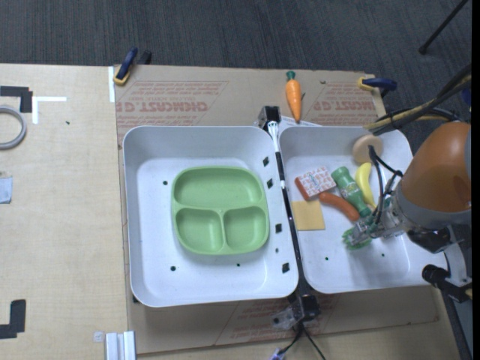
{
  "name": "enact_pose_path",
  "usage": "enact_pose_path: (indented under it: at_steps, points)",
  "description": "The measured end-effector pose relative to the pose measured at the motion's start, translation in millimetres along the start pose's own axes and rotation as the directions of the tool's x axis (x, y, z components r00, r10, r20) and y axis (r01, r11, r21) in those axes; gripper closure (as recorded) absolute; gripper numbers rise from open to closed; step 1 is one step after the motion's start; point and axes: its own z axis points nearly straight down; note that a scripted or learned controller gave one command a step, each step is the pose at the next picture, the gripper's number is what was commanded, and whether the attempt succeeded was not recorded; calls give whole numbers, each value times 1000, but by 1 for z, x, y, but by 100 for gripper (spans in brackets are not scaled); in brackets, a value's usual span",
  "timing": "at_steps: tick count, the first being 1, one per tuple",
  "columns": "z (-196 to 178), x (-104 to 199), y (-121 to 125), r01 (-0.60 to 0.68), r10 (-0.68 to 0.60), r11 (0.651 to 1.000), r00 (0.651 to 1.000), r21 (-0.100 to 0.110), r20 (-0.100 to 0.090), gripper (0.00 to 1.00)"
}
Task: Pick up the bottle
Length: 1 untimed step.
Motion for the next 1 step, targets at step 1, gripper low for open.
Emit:
enact_pose_path:
  at_steps: [1]
  points:
    - [-142, 39, 8, 55, -55, 998, 998, 8, -8, 100]
